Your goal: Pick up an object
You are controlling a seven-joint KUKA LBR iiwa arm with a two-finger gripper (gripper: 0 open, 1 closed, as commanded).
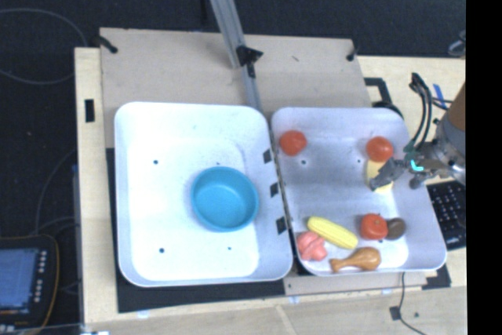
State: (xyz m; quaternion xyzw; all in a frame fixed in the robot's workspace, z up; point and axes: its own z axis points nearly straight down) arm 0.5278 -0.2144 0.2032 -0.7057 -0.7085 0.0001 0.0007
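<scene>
Seen from above at a slant, the bench (196,67) carries two shallow white bins side by side. The left bin (157,137) holds a blue bowl (225,198), which sits upright a little right of the bin's middle, well apart from the walls.

The right bin (337,129) holds the small toy foods. An orange-red ball (292,142) lies near its upper left corner, and a second red ball (380,147) lies near the upper right. Along the lower edge sit a pink piece (312,246), a yellow corn cob (332,232) lying aslant just beside it, a brown drumstick (357,260) below the corn, and a red tomato (374,227) touching a dark brown lump (395,228) on its right.

The gripper (390,172) reaches in from the right, over the right side of the right bin, just below the second red ball. A pale yellow piece (383,176) shows at its tip, but whether it is between the fingers is too blurred to tell, and how wide the hand stands cannot be told either
</scene>
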